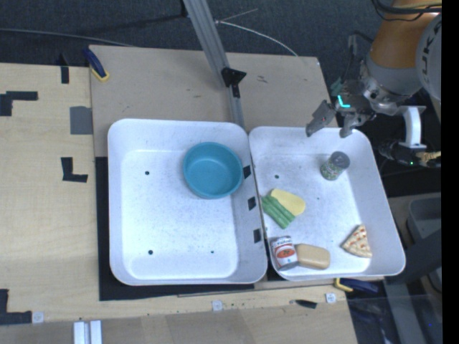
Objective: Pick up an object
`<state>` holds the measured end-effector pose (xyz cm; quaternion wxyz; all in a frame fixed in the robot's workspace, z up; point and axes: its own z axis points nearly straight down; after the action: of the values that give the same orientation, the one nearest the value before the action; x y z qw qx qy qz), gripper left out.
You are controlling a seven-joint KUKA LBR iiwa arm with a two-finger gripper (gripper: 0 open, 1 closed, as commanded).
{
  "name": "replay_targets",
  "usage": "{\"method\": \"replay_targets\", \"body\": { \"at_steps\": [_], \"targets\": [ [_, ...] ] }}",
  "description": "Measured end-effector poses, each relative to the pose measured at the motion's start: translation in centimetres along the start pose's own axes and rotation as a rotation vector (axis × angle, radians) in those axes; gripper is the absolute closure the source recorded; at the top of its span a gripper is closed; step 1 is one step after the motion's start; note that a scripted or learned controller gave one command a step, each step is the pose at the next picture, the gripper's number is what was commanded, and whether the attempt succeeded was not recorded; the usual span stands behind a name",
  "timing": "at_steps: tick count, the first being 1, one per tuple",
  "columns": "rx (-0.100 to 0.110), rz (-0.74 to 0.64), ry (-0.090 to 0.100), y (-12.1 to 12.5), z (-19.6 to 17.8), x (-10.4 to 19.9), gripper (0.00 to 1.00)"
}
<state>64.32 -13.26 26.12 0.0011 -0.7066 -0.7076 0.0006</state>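
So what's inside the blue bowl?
Nothing that shows: the blue bowl in the left bin has a bare blue inside. The bin floor under the bowl is covered, so that part can't be checked.

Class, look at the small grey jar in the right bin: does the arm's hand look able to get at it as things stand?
Probably yes. The hand hangs open above the right bin, at its far edge, and the grey jar stands alone just below it in the picture, with nothing between them.

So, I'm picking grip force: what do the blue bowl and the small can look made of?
The bowl looks like moulded plastic: uniform blue with a soft satin sheen. The can looks like metal, or a plastic toy copy, with a printed red-and-white label; it is too small to tell which.
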Motion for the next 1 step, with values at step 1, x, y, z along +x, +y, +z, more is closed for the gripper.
{"method": "replay_targets", "body": {
  "at_steps": [1],
  "targets": [
    [-0.002, 0.000, 0.000, 0.04, -0.08, 0.01, 0.00]
  ]
}}
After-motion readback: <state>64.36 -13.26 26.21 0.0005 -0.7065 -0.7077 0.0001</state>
